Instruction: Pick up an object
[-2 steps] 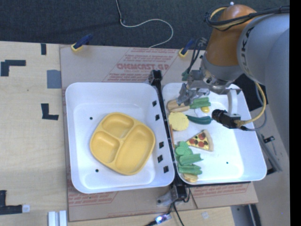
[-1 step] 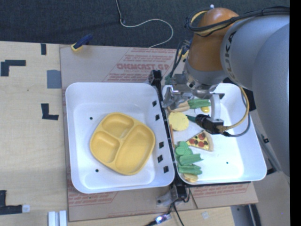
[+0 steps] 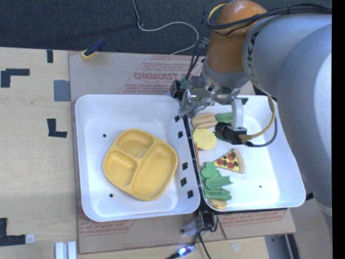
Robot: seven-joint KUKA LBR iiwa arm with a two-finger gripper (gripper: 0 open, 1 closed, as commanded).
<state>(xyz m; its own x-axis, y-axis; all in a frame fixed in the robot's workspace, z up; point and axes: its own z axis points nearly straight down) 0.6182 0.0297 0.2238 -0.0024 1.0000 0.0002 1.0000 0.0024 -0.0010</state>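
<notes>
My gripper (image 3: 200, 112) hangs over the far left corner of the right bin (image 3: 280, 171), just above a tan bread-like piece (image 3: 203, 121). Below that lie a round yellow toy food (image 3: 205, 139), a pizza slice (image 3: 230, 161), and green vegetable pieces (image 3: 214, 178) along the bin's left wall. A small green piece (image 3: 223, 117) lies to the right of the bread. Nothing shows between the fingers from this angle.
The left bin (image 3: 89, 144) holds a yellow divided plate (image 3: 140, 164). The grey arm with its orange band (image 3: 234, 34) covers the right bin's far right side. A white cable (image 3: 156, 26) and a blue-yellow clip (image 3: 92, 49) lie beyond the bins.
</notes>
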